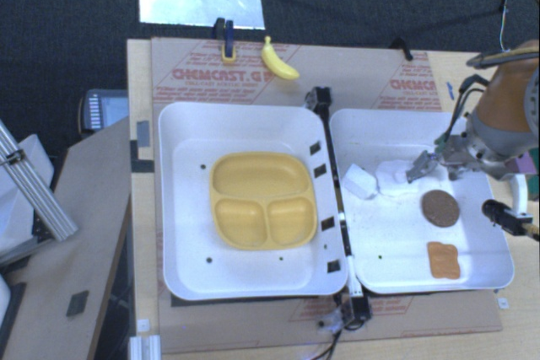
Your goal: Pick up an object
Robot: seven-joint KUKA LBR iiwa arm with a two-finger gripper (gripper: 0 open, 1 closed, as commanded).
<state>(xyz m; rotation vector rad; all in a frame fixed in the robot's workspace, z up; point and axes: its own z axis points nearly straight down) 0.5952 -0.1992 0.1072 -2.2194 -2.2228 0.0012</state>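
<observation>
The cardboard-covered surface [354, 67] carries two shallow white plastic bins side by side. The left bin [181, 181] holds a yellow plastic plate with three compartments [257, 200], lying flat near its middle. The right bin [498, 265] holds four smaller things. The grey arm with an orange band [506, 101] reaches in from the right, over the bin's far right part. Its hand [422, 166] hangs low above the bin's upper middle, and whether it is open or closed cannot be told from here. Just beside and below the hand lies a flat white object [395, 177], with a white block [359, 181] close to its left. A round brown disc like a cookie [440, 208] lies near the hand's lower right. An orange-brown piece shaped like toast [444, 260] rests in the bin's near right corner. A small yellow toy banana [278, 61] lies on the surface beyond the left bin.
</observation>
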